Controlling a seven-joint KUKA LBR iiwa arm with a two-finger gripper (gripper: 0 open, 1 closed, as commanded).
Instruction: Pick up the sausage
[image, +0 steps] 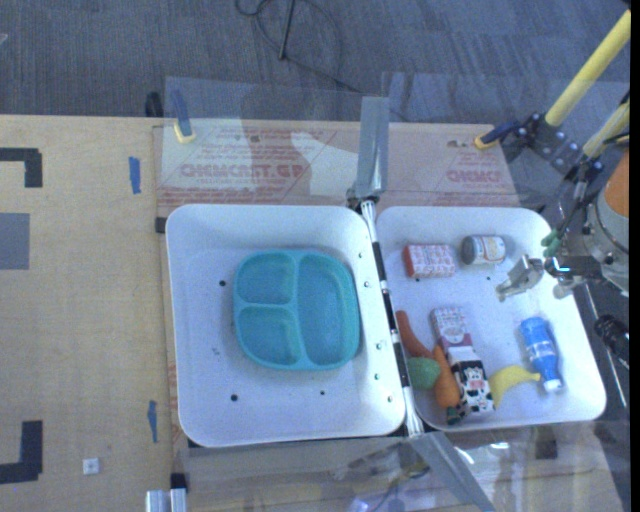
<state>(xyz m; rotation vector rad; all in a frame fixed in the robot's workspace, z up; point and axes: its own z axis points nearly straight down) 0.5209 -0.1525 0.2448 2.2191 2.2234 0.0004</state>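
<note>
The thin reddish-brown sausage (406, 334) lies by the left wall of the right white plastic bin (575, 405). The metal gripper (528, 275) hangs with its fingers apart, holding nothing. Faded red letters mark the brown cardboard (250, 170) behind. Grey carpet (120, 50) covers the floor.

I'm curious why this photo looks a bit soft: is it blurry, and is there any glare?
Camera view: mildly soft overall, so the small packets' print is unreadable; the gripper looks slightly smeared. Pale glare lies on the clear sheet behind the bins. Lighting is even, with faint shadows beside the teal plate.
</note>
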